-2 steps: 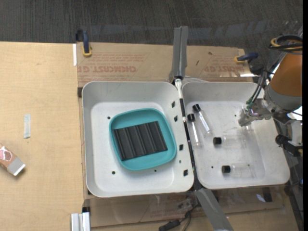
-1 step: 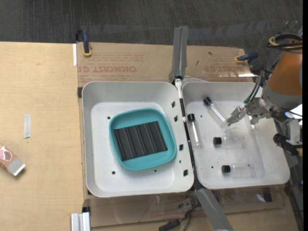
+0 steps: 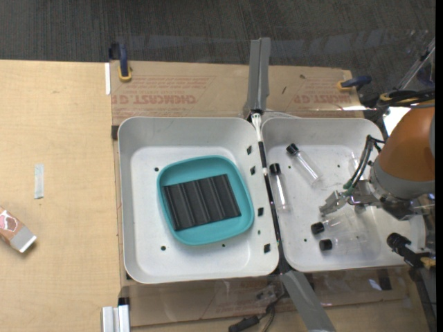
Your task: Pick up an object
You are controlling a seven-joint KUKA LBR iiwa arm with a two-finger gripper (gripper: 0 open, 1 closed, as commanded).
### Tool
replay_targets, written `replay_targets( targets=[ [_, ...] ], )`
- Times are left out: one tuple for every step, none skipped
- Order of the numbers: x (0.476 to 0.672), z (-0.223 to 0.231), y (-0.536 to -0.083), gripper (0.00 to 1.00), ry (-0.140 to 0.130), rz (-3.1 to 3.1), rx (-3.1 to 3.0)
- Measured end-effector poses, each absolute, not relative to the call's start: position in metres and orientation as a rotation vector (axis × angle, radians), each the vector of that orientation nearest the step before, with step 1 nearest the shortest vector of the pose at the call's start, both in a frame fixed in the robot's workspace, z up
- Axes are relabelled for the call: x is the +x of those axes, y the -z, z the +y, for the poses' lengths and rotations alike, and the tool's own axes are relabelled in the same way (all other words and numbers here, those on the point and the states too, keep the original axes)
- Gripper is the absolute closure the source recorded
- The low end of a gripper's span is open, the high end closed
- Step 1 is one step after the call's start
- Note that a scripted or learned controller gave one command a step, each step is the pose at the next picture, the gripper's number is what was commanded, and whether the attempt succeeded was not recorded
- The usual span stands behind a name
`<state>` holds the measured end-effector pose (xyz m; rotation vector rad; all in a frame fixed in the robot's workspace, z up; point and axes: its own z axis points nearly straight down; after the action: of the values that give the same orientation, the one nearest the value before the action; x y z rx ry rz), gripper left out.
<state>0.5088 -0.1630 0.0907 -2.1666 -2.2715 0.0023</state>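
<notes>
The right bin (image 3: 304,258) holds a clear tube with a black cap (image 3: 302,162) near its back. A second clear tube (image 3: 277,186) lies along the left wall. Two small black-capped pieces (image 3: 318,227) (image 3: 325,243) lie near the bin's front middle. My gripper (image 3: 336,205) is low in the right bin, just above and to the right of those small pieces. The grey arm with its orange band (image 3: 412,147) reaches in from the right. Glare and clutter hide what lies at the gripper's tip.
The left bin (image 3: 138,254) holds a teal tray with a black ribbed insert (image 3: 205,200). A red-and-white tube (image 3: 16,231) and a small grey strip (image 3: 39,181) lie on the wooden bench at left. Clamps (image 3: 123,69) (image 3: 351,83) sit at the cardboard's back edge.
</notes>
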Motion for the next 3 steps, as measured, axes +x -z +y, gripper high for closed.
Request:
replay_targets(
  targets=[
    [0.509,-0.164,-0.099,1.0,-0.003,-2.267,-2.171],
    [0.509,-0.164,-0.099,0.0,-0.003,-2.267,-2.171],
    [0.625,-0.145,-0.201,0.0,-0.004,-2.22,-2.225]
  ],
)
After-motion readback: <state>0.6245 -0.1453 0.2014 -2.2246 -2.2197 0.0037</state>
